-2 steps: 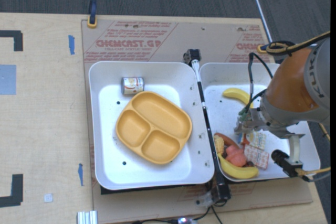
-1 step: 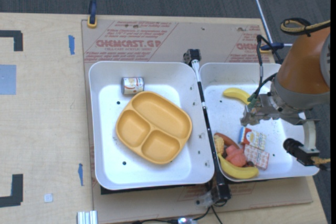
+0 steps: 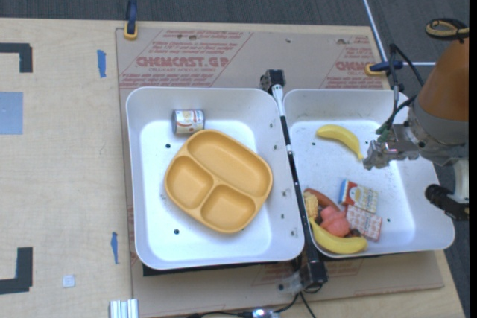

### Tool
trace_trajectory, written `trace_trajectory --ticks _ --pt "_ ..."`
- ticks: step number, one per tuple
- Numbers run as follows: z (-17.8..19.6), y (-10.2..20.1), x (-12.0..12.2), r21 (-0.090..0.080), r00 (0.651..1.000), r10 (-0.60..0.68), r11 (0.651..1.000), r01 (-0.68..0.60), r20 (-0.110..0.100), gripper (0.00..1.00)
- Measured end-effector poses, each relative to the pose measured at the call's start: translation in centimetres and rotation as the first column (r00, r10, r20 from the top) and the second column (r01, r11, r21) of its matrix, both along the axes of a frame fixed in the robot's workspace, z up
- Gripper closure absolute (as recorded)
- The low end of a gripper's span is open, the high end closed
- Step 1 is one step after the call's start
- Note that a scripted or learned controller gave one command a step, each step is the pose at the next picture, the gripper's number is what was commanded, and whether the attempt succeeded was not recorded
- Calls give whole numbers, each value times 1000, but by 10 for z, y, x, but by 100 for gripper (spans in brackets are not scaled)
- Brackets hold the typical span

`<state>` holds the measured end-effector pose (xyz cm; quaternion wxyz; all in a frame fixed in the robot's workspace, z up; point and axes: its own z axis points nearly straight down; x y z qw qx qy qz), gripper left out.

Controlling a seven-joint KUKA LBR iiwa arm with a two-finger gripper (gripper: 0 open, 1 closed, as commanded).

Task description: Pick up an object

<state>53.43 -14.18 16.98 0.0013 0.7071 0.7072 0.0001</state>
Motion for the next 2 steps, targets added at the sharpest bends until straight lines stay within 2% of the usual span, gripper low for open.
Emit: trace_trajectory --ticks 1,2 --pt "0 0 0 0 1000 0 1000 0 0 0" --pt "-84 43 19 2 1000 1 1000 -1 1 0"
